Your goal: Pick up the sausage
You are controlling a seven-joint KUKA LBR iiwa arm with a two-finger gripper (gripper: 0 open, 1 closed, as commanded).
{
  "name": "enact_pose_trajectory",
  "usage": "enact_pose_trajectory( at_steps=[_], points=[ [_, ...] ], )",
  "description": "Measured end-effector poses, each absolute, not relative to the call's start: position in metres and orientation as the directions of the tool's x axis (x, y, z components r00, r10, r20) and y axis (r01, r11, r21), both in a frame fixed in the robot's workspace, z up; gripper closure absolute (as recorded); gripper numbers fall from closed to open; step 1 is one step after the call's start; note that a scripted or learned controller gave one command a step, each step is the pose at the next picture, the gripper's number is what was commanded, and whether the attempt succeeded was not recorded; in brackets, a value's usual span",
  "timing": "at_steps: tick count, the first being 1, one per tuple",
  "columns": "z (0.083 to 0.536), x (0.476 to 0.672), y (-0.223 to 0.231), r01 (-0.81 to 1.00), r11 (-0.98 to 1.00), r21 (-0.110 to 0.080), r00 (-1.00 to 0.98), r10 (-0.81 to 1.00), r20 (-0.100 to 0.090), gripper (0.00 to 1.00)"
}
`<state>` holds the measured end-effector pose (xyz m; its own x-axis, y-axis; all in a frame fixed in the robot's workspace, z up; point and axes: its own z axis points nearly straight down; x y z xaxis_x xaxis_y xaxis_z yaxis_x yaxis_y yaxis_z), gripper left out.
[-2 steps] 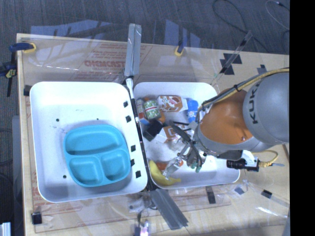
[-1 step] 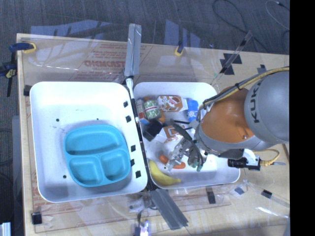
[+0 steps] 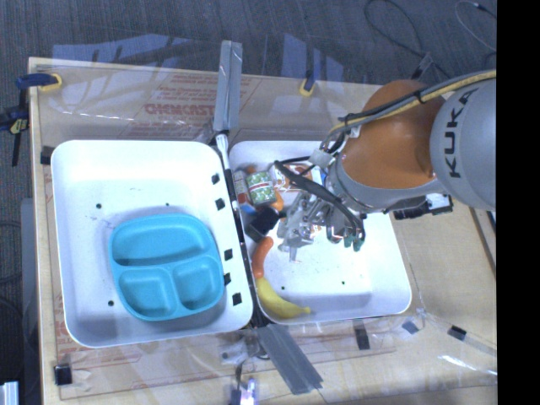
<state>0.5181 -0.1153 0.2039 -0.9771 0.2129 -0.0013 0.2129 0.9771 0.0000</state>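
Wooden tabletop (image 3: 101, 83) carries two white bins; sausage (image 3: 261, 256), orange-red, lies at the left wall of the right bin (image 3: 388, 268), just above a banana (image 3: 278, 302) and below a dark block (image 3: 257, 220) and a small printed packet (image 3: 257, 186). Hand (image 3: 295, 234) hangs over the bin middle just right of the sausage, nothing visibly in it, finger spread can't tell; a blue sectioned tray (image 3: 164, 264) sits in the left bin (image 3: 76, 175).

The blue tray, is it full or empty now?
Empty: all three compartments of the blue tray show bare blue plastic. It lies flat in the left bin.
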Motion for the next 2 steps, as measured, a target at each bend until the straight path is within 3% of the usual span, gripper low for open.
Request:
enact_pose_trajectory(
  at_steps=[1,2],
  points=[
    [0.193,0.478,-0.142,-0.041,0.999,0.001,-0.999,-0.041,0.002,1.00],
    [0.190,0.484,-0.071,-0.406,0.914,0.002,-0.914,-0.406,0.001,1.00]
  ],
)
